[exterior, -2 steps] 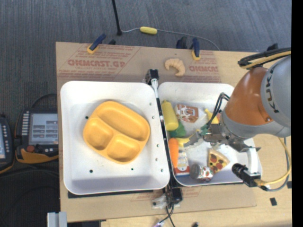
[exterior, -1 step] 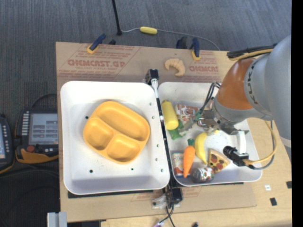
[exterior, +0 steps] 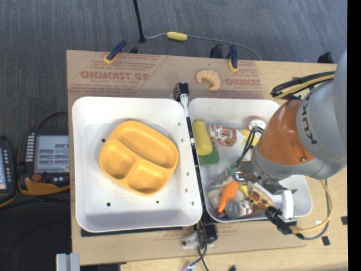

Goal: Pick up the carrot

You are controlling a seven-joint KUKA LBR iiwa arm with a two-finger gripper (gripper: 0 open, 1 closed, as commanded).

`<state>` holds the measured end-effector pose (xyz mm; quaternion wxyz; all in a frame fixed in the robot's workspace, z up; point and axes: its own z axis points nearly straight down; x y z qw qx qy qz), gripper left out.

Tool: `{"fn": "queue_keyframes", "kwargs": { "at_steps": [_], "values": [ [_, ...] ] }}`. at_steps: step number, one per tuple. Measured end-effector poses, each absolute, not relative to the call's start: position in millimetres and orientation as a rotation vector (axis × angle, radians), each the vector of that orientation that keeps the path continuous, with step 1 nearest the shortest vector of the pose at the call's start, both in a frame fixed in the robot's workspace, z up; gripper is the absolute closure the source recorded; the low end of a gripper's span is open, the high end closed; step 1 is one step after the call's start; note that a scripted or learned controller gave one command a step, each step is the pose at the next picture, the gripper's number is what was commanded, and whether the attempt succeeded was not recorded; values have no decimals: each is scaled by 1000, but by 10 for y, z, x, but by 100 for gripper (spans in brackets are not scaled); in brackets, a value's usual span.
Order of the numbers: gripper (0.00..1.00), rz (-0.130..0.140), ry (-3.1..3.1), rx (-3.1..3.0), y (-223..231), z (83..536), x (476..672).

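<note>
The orange carrot lies tilted near the front of the right bin, among other small items. My gripper reaches down just right of and above the carrot's thick end, under the arm's orange band. Whether its metal tips touch the carrot I cannot tell. The arm's wrist hides the bin's right half.
A yellow divided plate sits in the left bin. The right bin also holds a corn cob, a green piece, a small red-and-white packet and a can. A croissant lies on the bench behind.
</note>
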<state>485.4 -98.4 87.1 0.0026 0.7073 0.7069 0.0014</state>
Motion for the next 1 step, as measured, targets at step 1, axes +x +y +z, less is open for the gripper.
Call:
{"fn": "queue_keyframes", "kwargs": {
  "at_steps": [1],
  "values": [
    [100,7,2216,2218,-983,971,4864]
  ]
}}
